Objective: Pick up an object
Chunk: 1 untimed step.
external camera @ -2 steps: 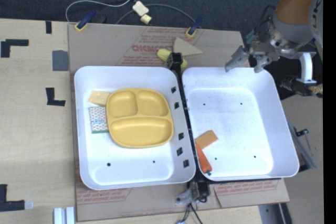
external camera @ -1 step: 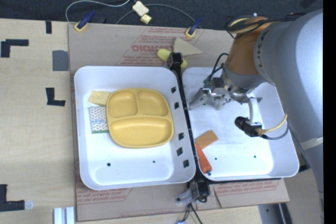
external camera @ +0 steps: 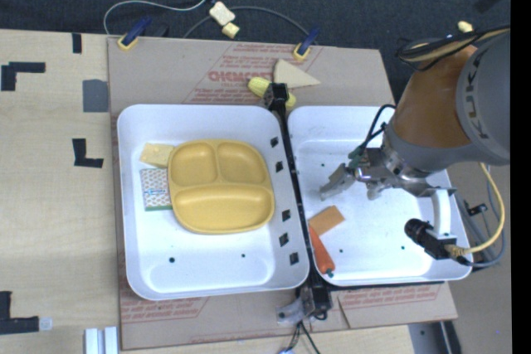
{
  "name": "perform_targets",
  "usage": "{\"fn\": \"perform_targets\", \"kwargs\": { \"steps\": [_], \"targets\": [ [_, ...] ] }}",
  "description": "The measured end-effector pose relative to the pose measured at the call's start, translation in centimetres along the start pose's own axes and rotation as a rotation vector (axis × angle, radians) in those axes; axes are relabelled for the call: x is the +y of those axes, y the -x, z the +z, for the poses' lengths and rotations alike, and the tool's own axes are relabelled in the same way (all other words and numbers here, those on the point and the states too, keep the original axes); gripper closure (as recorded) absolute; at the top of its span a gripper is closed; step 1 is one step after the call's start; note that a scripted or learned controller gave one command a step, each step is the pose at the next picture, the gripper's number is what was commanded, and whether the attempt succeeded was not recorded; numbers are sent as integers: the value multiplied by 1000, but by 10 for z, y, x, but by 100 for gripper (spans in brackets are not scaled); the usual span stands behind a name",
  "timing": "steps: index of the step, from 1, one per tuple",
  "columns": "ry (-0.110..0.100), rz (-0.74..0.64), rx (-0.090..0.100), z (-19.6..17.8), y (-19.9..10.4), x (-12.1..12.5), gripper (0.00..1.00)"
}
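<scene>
The surface [external camera: 50, 203] carries a brown cardboard sheet [external camera: 348, 70] and on it two shallow white bins side by side. The left bin [external camera: 207, 269] is mostly taken up by a yellow divided plate [external camera: 221, 185], which leaves open floor only along the near edge; a pale yellow block [external camera: 155, 153] and a small patterned card [external camera: 154, 188] are squeezed between the plate and the left wall. The right bin [external camera: 373, 261] has far more free room. The arm [external camera: 440, 116] reaches in from the right over its far half, and the pincer [external camera: 353, 177] hangs above the bin floor with its fingers apart and nothing between them. Just in front of it lies an orange block [external camera: 326, 220], apart from the fingers, and an orange-red marker [external camera: 322, 253] lies along the bin's left wall, near the front corner.
</scene>
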<state>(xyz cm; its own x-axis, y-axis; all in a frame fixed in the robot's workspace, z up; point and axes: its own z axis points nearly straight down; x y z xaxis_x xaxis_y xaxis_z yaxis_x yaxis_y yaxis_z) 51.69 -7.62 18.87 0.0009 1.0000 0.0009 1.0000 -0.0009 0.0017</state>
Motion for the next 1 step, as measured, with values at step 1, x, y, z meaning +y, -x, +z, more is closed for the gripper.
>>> {"fn": "perform_targets", "kwargs": {
  "steps": [1],
  "targets": [
    [-2, -2, -4, 102, 21, 43, 0]
  ]
}}
